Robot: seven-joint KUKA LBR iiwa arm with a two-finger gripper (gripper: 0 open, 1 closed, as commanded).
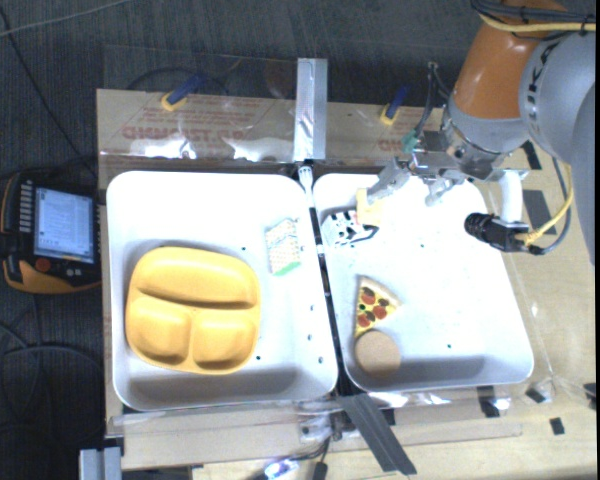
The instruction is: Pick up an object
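My gripper [411, 186] hangs over the far part of the right bin [480, 298], its two fingers spread apart with nothing between them. Just left of its left fingertip lies a small pale yellow piece [367, 206], and beside that a black-and-white item [348, 231]. A toy pizza slice [374, 305] and a brown round disc [378, 350] lie at the bin's near left. In the left bin [160, 203] sit a large yellow sectioned tray [192, 306] and a small green-and-white packet [283, 246].
The divider [323, 278] between the two bins runs down the middle. A handheld pendant with a screen [52, 230] lies left of the bench. A black cable connector [492, 228] hangs to the right of the gripper, over the bin's far right.
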